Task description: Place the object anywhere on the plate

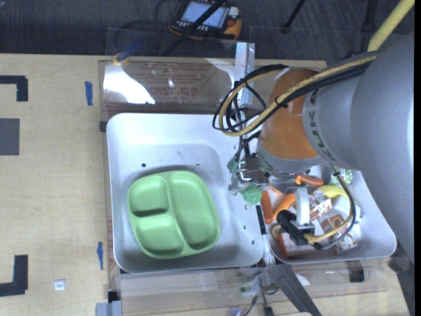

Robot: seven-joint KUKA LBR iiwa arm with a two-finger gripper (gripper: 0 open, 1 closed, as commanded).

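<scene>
The desk (52, 176) is a pale wood surface carrying two shallow white bins side by side. The arm (368, 104), grey with an orange band (289, 120) above the wrist, enters from the right and covers much of the right bin (378, 232). A bundle of black and yellow cables (253, 114) loops across the wrist.

The left bin (164, 143) holds the plate (173, 212), a green three-compartment dish (rounded corners, slightly rotated), lying flat in the lower middle of the bin. Its compartments carry nothing.

The right bin holds a pile of mixed objects (319, 219), in orange, white, yellow and brown, pressed together beneath the wrist; individual items cannot be separated with confidence.

The claw (247, 180) sits over the divide between the two bins, just right of the plate and apart from it. A small green object (251, 193) appears at its lower end, touching or directly below the tip. The finger spacing cannot be determined, nor whether the object is gripped.

A handheld control unit (205, 16) lies on the dark floor beyond the desk.
</scene>
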